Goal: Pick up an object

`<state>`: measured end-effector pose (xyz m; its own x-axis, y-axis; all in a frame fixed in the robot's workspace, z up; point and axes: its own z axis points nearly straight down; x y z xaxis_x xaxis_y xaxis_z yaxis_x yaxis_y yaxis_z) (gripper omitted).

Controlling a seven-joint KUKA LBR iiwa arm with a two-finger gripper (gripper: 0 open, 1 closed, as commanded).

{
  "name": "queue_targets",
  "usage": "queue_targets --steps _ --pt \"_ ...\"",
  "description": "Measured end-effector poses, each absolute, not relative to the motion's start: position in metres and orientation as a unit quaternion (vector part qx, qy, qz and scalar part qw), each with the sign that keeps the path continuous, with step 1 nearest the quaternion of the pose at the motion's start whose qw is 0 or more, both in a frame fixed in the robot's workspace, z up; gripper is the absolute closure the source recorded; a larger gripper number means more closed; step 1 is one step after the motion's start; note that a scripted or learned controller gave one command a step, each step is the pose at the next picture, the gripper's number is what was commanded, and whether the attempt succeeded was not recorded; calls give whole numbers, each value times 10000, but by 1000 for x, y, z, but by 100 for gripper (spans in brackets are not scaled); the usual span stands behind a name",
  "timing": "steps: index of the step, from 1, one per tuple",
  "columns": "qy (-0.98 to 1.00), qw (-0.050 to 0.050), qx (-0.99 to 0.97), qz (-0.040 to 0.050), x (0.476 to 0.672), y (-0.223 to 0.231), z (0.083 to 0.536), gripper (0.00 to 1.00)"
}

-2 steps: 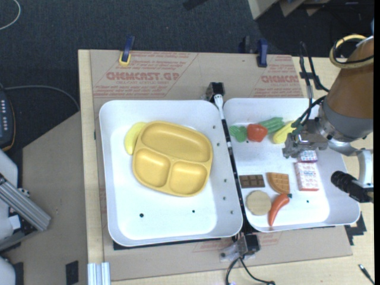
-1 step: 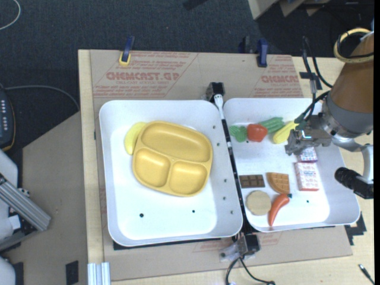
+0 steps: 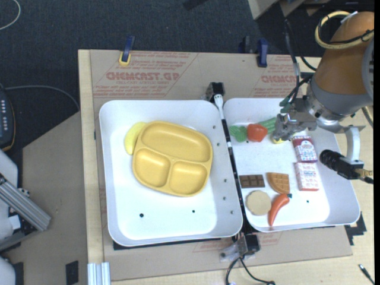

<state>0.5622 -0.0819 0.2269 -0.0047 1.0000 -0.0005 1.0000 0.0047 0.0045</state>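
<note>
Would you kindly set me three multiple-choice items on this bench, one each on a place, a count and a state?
1. Where does the yellow tray lie?
A. left bin
B. right bin
C. on the cardboard

2. How many red-and-white packets lie in the right bin?
A. one
B. two
C. four

3. How does the tray lie?
A. upside down
B. on its edge
C. hollows up

Answers:
1 A: it fills the middle of the left bin.
2 B: two lie end to end near the gripper.
3 C: its three hollows face the camera.
</note>
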Motion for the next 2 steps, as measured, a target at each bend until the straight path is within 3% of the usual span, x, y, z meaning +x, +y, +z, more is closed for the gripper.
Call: queue_targets --steps 1,2 --pt "7077 -17 7066 -7 551 -67 219 100" --pt "7065 -11 7077 -8 552 -79 215 100"
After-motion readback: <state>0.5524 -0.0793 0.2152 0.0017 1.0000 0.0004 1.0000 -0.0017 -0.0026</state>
